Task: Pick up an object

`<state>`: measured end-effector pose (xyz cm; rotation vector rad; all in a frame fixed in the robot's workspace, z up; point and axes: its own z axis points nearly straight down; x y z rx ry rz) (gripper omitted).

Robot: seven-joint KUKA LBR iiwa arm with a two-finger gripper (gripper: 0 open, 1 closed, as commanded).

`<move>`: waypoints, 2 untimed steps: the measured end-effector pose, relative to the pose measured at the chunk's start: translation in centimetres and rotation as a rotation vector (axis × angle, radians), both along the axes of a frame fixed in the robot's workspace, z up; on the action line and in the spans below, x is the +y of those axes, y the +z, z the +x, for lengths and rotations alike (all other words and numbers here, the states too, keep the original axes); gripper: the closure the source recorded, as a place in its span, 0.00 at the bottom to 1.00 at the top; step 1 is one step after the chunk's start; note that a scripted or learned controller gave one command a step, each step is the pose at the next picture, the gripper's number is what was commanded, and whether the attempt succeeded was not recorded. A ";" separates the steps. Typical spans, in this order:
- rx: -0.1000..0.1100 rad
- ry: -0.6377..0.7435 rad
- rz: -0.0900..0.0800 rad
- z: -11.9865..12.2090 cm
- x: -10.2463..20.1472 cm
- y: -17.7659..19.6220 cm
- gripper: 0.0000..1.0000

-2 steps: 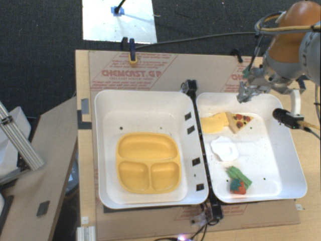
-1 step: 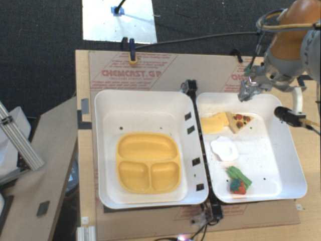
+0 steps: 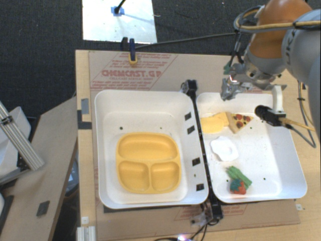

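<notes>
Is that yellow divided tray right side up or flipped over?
Right side up: the yellow tray in the left bin shows its three hollow compartments facing upward.

Bins: two white bins sitting side by side, left bin (image 3: pixel 108 134) and right bin (image 3: pixel 286 159).
Trays: one yellow divided tray (image 3: pixel 148 162), lying in the left bin; three compartments showing.
Toy food pieces: four lying in the right bin, all right of the divider (image 3: pixel 199 144) between the bins.
- Cheese wedges: one, yellow (image 3: pixel 213 122), lying just right of the divider.
- Pizza slices: one (image 3: pixel 239 120), touching the cheese wedge on its far side from the divider.
- White pieces: one (image 3: pixel 223 148), lying below the cheese wedge.
- Green-and-red pieces: one (image 3: pixel 237 179), sitting nearest the front rim.
Arms: one (image 3: pixel 281 29).
Clamps: one blue-and-yellow clamp (image 3: pixel 131 51), sitting beyond the left bin.
</notes>
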<state>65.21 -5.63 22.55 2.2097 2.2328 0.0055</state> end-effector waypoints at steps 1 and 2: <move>0.001 0.000 0.000 0.1 5.9 -0.9 1.00; 0.001 0.001 0.001 -0.4 12.1 -0.2 1.00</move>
